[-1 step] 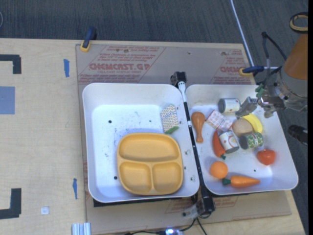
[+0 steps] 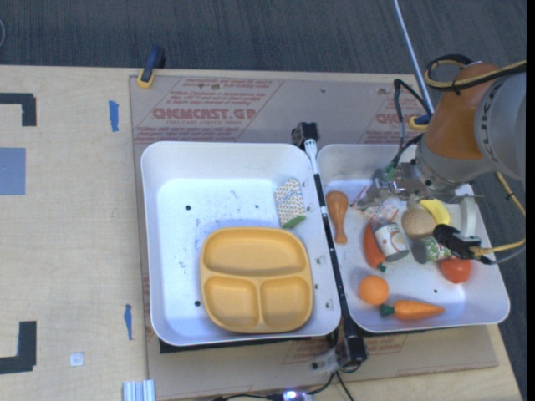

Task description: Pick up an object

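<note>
right bin [image 2: 493,307] crowded: tool [image 2: 393,182] above carrot [image 2: 411,310], orange [image 2: 374,290], tomato [image 2: 456,269].

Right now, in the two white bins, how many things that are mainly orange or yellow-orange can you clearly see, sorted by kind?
Yellow-orange plastic divided tray: 1
Round orange toy fruit: 1
Orange toy carrot with green top: 1
Orange-brown toy drumstick: 1
Total: 4
Things piled under the arm are too cluttered to sort.

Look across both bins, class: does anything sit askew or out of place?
Mostly tidy. The yellow divided tray lies flat in the left bin, with a small patterned item against that bin's right wall. In the right bin, toy food is jumbled beneath the gripper; nothing looks spilled.
</note>
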Available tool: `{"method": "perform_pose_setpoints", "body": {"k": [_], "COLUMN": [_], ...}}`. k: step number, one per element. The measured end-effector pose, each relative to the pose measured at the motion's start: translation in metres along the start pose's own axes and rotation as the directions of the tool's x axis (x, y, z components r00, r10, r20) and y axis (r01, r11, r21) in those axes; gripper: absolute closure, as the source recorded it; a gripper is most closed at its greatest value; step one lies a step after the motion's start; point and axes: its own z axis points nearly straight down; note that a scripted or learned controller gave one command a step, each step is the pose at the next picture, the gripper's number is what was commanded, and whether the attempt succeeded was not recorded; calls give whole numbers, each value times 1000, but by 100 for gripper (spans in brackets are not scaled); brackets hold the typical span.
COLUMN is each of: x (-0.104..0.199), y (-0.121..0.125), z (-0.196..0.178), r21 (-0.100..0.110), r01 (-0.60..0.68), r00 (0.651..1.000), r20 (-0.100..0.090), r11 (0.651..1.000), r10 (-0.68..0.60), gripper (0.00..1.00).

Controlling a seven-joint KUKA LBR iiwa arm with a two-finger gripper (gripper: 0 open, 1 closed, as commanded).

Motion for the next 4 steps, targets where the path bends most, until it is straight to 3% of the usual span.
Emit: {"method": "perform_pose_setpoints", "body": {"k": [1,2,3,4], "x": [27,32,32,34], "y": [19,20,20,33], "z": [5,-5,-5,11], "r21": [-6,-8,-8,36], "r01": [-5,-2,-2,-7], "r00": [1000,1000,1000,1000], "r20": [15,7,7,-7], "r11": [1000,1000,1000,999], "r10": [5,2,2,8], "gripper": [0,100,0,0]}}
